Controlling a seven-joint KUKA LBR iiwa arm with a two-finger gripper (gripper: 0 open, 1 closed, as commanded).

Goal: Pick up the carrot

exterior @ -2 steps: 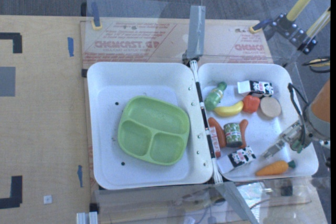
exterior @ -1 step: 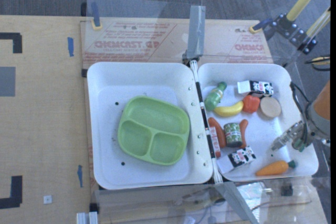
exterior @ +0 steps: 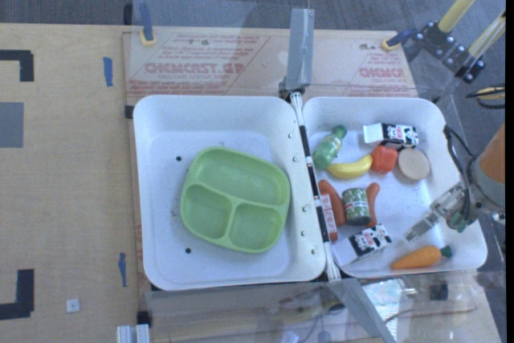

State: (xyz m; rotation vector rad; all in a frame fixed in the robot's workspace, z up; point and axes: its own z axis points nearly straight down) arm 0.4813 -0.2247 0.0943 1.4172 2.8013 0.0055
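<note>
Fingers (exterior: pixel 415 232) of the gripper (exterior: pixel 432 222) are seen as a blurred grey shape, and it cannot be told whether they are spread or pressed together; nothing is seen held between them. The gripper is positioned low in the right bin (exterior: pixel 462 142), near its right wall.

The carrot (exterior: pixel 416 258) is found lying on its side close to the front wall of that bin, green top pointing right, just beside the gripper but apart from it.

Risks noted:
- The carrot lies close to the front wall. A descent aimed slightly too far forward is judged likely to strike the rim or to pin the carrot against it.
- A tapered, rounded body is presented. If closure is made near the thin end, or along the length, the carrot may be squeezed out and rolled aside.
- A cow-patterned carton (exterior: pixel 369 240) lies near the carrot's tip. An approach offset to that side could nudge or catch it instead.
- Closure made too high would come away with nothing.
</note>
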